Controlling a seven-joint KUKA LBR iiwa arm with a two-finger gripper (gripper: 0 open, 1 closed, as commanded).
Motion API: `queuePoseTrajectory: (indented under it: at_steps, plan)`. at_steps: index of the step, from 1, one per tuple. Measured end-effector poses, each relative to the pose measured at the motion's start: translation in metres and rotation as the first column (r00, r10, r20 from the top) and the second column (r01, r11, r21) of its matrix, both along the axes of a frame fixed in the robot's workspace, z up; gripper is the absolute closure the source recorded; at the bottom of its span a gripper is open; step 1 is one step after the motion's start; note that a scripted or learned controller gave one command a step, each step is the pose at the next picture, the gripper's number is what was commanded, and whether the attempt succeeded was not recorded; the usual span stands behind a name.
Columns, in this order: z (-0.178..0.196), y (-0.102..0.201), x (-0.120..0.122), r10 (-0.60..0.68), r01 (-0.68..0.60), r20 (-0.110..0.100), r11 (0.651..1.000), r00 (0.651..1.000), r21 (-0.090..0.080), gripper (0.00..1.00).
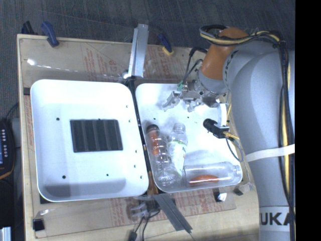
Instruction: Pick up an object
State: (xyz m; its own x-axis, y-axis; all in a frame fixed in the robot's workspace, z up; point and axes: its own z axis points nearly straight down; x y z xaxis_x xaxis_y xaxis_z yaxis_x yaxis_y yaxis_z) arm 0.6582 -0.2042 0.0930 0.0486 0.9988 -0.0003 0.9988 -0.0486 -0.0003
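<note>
I see three clear plastic bottles (168, 154) in the right bin (145, 97), clustered at its near end; one (209, 173) lies sideways with orange inside. Gripper (173, 100) hovers over the bin's far end, jaws spread, nothing between them. Left bin (45, 99) holds a dark ribbed block (96, 135).

It looked like a robotics lab or test cell. A big grey industrial arm (261, 109) with an orange band and bundled cables reached over a plywood worktop (75, 59). Blue clamps (49, 33) gripped the worktop's far edge, and two white bins (45, 99) sat fixed side by side on it. Dark carpet (100, 4) lay beyond, with some electronic gear (5, 144) at the left edge.
</note>
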Motion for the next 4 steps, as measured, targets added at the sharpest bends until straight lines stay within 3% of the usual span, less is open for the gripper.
queuePoseTrajectory:
  at_steps: [1, 2, 3, 4]
  plan:
    - [-0.001, 0.006, 0.0, 0.132, -0.132, -0.004, 0.991, 0.991, 0.002, 0.0]
    - [-0.001, 0.023, -0.057, 0.179, -0.179, -0.002, 0.984, 0.984, 0.001, 0.0]
    - [0.004, 0.013, -0.101, 0.328, -0.328, 0.017, 0.945, 0.944, -0.01, 0.0]
    - [0.068, -0.005, -0.089, 0.348, -0.348, -0.001, 0.938, 0.938, 0.001, 0.0]
